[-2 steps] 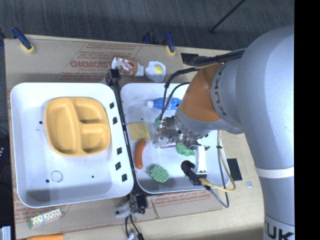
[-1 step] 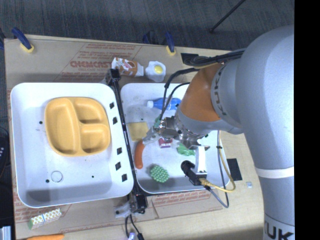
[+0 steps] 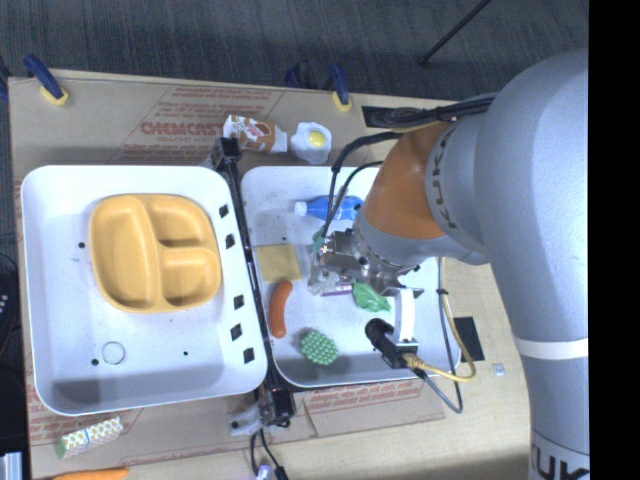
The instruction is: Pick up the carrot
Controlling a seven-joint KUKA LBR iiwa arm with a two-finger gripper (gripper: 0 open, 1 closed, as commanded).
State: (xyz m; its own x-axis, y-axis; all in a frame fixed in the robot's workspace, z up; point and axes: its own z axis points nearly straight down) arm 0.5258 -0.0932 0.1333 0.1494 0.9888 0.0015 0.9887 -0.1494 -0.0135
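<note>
The carrot (image 3: 280, 308) is a short orange stick lying lengthwise by the left wall of the right bin (image 3: 345, 376), just below a yellow square piece (image 3: 278, 262). My gripper (image 3: 326, 268) hangs over the middle of that bin, a little right of and above the carrot, with a gap between them. Nothing shows in its grasp. The arm's orange band (image 3: 405, 193) and grey body cover the bin's right side.
Also in the right bin are a green knobbly ball (image 3: 318, 346), a green leafy item (image 3: 370, 295) and a blue bottle (image 3: 325, 208). In the left bin (image 3: 60, 368) sits a yellow divided tray (image 3: 155, 250). A toy egg (image 3: 312, 140) and a packet (image 3: 250, 133) lie behind the bins.
</note>
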